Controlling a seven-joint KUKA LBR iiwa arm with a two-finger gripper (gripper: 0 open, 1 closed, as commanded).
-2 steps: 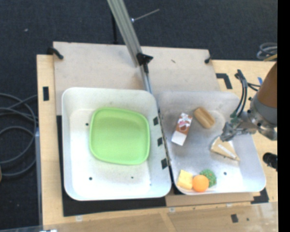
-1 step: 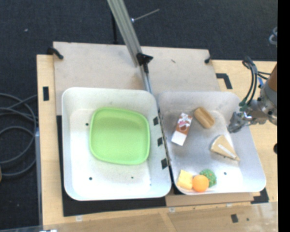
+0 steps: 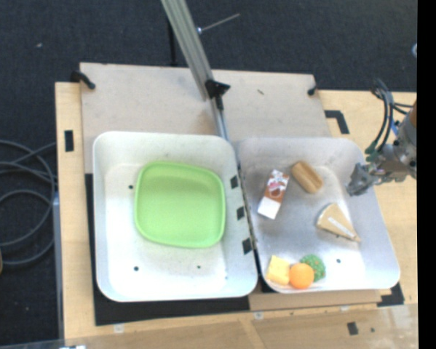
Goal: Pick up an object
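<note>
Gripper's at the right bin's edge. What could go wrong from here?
1. The gripper sits over the right bin rim; descending there may strike the wall.
2. The wedge is sloped, so it may slip out.
3. The orange ball, yellow block and green piece touch; a grasp may nudge neighbours.

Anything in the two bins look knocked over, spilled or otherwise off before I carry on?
Nothing looks spilled or broken. The small carton lies on its side in the right bin. The yellow, orange and green pieces crowd that bin's near edge. The green plate sits flat in the left bin.
</note>
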